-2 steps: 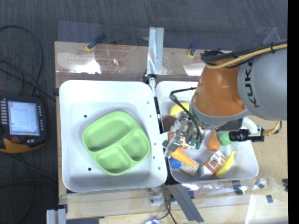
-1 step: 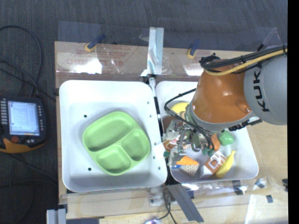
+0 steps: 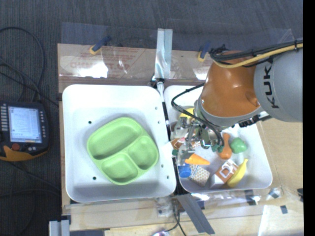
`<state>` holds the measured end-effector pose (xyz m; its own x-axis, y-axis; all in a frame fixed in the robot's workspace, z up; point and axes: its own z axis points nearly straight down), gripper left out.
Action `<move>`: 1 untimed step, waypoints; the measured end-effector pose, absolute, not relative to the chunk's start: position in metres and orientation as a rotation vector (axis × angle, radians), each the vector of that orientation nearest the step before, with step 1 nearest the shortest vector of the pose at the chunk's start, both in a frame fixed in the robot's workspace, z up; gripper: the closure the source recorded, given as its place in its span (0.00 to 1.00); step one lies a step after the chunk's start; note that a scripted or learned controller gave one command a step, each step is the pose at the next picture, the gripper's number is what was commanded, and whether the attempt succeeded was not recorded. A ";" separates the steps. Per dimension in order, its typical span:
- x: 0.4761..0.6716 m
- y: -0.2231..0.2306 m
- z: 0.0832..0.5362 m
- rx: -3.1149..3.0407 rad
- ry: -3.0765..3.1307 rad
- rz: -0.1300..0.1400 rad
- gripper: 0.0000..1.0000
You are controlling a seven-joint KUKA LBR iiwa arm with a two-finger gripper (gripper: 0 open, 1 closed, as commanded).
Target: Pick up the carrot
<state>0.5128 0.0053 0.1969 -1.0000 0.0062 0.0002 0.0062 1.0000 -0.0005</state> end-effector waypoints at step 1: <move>0.484 -0.016 0.183 0.442 -3.110 0.000 1.00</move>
